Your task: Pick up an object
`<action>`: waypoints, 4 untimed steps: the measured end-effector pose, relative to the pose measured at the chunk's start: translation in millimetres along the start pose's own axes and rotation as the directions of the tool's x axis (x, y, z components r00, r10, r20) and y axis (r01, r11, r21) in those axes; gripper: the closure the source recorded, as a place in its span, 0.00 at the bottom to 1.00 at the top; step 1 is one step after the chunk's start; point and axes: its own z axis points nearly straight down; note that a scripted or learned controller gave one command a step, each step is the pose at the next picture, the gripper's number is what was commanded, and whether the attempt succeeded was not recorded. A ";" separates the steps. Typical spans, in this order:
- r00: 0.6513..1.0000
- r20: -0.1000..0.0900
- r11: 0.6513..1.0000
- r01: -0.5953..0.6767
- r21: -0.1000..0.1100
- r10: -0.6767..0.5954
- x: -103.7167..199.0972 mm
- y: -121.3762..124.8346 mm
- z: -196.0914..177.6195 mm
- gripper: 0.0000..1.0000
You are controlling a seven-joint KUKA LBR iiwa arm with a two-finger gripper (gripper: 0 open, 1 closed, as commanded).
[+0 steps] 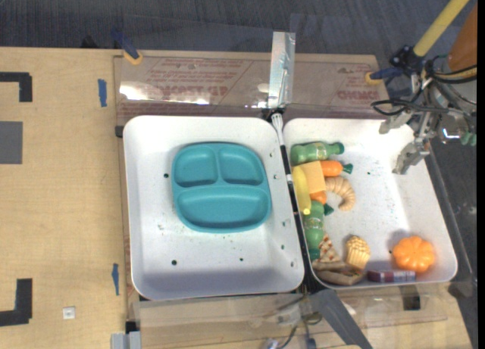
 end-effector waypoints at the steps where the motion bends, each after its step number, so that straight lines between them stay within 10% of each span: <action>1: 0.995 -0.010 0.995 0.101 -0.006 -0.101 28.2 49.9 114.6 0.00; 2: 0.957 0.007 0.957 -0.289 -0.001 0.289 53.5 80.7 126.8 0.00; 3: 0.817 0.002 0.817 -0.576 -0.001 0.576 28.1 77.1 127.5 0.00; 4: 0.786 -0.002 0.786 -0.618 0.007 0.618 -3.2 50.2 84.9 0.00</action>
